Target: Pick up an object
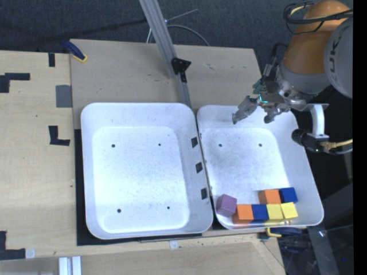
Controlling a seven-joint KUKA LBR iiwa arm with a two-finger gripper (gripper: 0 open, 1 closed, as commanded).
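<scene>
Camera view: arm (312, 39) hangs over right bin's (298, 153) far edge, tool (254, 114) spread, holding nothing.

The bench (132, 76) is a pale wooden surface, with a lighter panel on its left part marked by several dark tape pieces (55, 135) and a grey patch (63, 95). Two shallow white bins sit side by side on it: the left bin (137, 110) is the larger, and the right bin (218, 116) touches it along their shared edge. A dark mat (80, 234) shows under the left bin's near and left sides. At the far left of the bench lies a small blue and yellow object (74, 49). A grey metal bar (160, 30) slants across the far side, ending at a black clamp (180, 66).
</scene>
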